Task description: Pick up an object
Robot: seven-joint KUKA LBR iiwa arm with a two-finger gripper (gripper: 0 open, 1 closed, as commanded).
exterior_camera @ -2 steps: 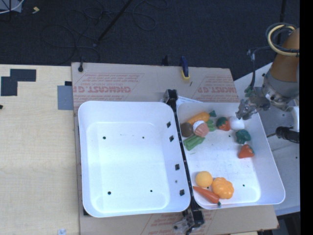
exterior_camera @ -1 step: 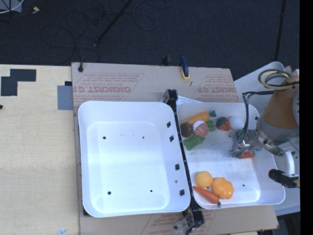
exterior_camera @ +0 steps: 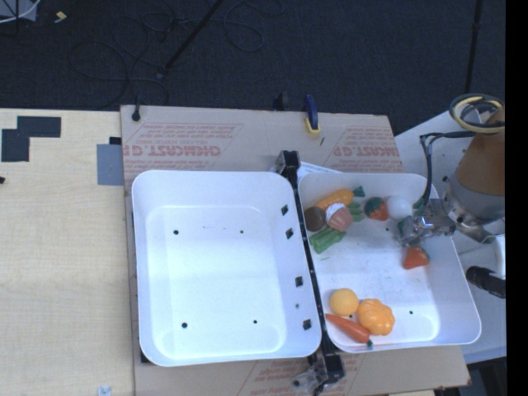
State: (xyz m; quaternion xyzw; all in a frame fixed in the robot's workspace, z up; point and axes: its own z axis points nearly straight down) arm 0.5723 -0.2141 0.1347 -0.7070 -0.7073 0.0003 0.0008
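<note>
The right bin (exterior_camera: 445, 324) holds several toy foods. At its far side lie an orange-yellow piece (exterior_camera: 334, 198), a brown piece (exterior_camera: 313, 218), a pink-and-white piece (exterior_camera: 339, 216), a green piece (exterior_camera: 327, 238), a red tomato (exterior_camera: 376, 209) and a white ball (exterior_camera: 398, 206). Near the front sit a yellow lemon (exterior_camera: 344, 301), an orange pepper (exterior_camera: 377, 316) and a red-orange carrot (exterior_camera: 348, 328). My gripper (exterior_camera: 412, 229) hangs low over the bin's right side, just right of the white ball. A small red piece (exterior_camera: 415, 257) lies just below it, apart from it.
The left bin (exterior_camera: 148, 221) stands beside the right one, with a black divider (exterior_camera: 299, 254) between them. Both rest on a cardboard sheet (exterior_camera: 214, 143). The grey arm with its orange band (exterior_camera: 483, 159) comes in from the right.
</note>
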